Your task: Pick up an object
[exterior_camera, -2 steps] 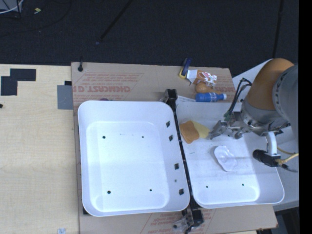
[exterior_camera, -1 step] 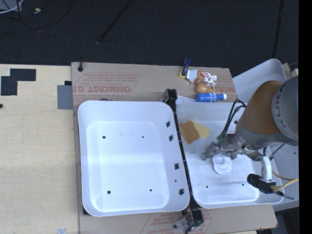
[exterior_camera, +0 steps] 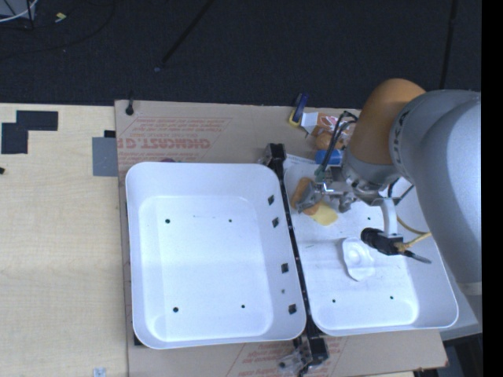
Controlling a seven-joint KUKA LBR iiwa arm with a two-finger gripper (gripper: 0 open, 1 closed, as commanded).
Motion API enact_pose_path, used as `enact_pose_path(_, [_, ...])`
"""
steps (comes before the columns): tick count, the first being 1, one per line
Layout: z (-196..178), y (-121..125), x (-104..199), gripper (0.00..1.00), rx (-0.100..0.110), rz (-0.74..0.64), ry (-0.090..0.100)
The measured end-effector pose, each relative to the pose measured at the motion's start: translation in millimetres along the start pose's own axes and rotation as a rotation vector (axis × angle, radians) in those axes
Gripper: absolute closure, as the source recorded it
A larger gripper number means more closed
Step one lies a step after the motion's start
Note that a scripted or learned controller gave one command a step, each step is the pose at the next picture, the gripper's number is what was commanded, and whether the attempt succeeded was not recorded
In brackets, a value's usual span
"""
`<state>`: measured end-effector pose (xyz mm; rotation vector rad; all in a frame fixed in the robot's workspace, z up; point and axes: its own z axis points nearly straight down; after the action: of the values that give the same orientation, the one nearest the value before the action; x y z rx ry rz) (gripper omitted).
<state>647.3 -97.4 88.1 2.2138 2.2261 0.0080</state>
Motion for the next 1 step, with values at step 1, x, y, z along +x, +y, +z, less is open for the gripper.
enact_pose_path(1, [-9.4,-3.6,-3.4,1.0,0.009,0.003,-0.001])
